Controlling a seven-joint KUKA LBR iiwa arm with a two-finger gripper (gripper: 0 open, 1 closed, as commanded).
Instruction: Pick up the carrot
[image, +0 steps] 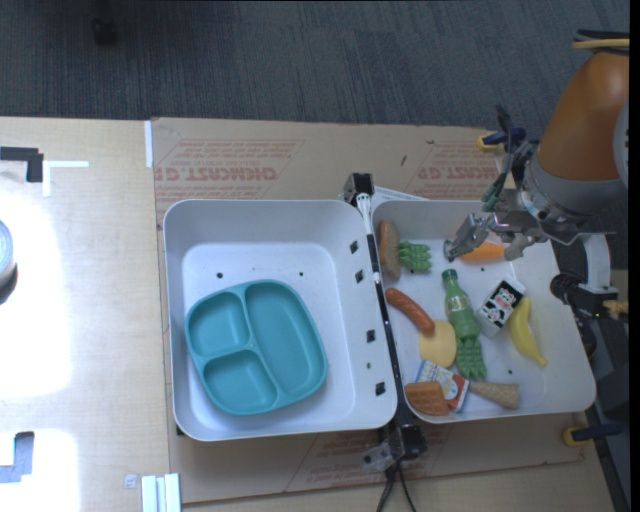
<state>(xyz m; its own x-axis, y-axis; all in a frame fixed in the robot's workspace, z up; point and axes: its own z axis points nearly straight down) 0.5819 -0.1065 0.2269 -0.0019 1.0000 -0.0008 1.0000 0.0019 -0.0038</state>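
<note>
Claw Over the Carrot

Claw (478, 238) hung at the upper right of the frame, inside the right bin (575, 380); whether it pinched anything could not be told. An orange carrot (487, 253) lay right at its tip. Below sat a green bottle (460, 308) and a banana (525, 330). Left bin (190, 225) held a teal plate (258, 346).

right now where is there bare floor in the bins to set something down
The left bin has bare floor above the teal plate and along its right wall. The right bin is crowded; small gaps lie below the carrot, between bottle and banana.
</note>
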